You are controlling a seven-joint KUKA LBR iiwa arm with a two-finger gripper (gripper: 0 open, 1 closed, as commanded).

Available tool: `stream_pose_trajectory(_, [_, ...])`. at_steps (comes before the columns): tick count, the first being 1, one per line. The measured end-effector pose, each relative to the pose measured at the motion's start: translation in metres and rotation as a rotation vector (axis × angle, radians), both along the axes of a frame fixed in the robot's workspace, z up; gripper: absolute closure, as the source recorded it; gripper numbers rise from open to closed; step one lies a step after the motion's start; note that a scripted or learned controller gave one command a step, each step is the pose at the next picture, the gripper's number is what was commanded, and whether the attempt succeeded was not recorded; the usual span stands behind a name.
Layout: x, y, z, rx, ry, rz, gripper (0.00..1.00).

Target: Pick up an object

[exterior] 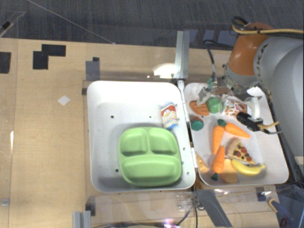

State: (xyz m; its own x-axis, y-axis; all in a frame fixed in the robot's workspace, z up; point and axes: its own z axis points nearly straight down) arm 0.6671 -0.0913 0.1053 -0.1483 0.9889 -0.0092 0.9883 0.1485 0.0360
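Observation:
My gripper [209,92] is low over the far end of the right bin [278,175], at the end of the grey arm with its orange band [244,53]. Right under and beside it lie a green toy [214,105] and an orange curved piece [199,109]. Whether the gripper touches either one cannot be made out. A red-and-white packet [232,108] lies just to the right of the green toy.
The right bin also holds three carrots [217,137], a pizza slice [240,151], a banana [247,168] and a dark green round toy [196,124]. The left bin [102,103] holds a green divided plate [150,156] and a small snack packet [169,116].

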Motion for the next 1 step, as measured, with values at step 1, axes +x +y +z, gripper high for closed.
stream_pose_trajectory(1, [0.0032,0.0014,0.0126,-0.001,-0.009,0.006,1.0])
